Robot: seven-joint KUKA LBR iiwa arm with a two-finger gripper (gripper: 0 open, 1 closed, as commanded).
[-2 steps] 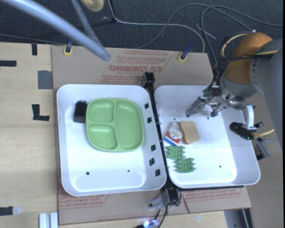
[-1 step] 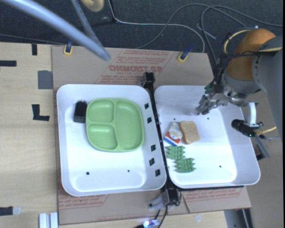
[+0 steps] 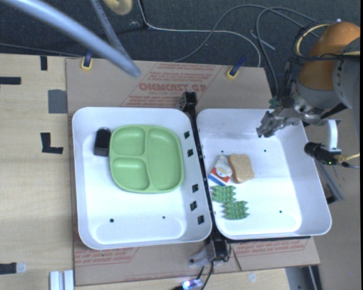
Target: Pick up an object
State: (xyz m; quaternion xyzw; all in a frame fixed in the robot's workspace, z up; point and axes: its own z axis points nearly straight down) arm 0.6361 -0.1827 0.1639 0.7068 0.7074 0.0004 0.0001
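The gripper hangs over the far edge of the right bin; I cannot tell how it is set. The bread lies well away from it, in that bin, beside a small packet and green peas.

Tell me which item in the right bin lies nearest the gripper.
The tan bread slice. It sits higher in the right bin than the green pea pods, closest to the gripper.
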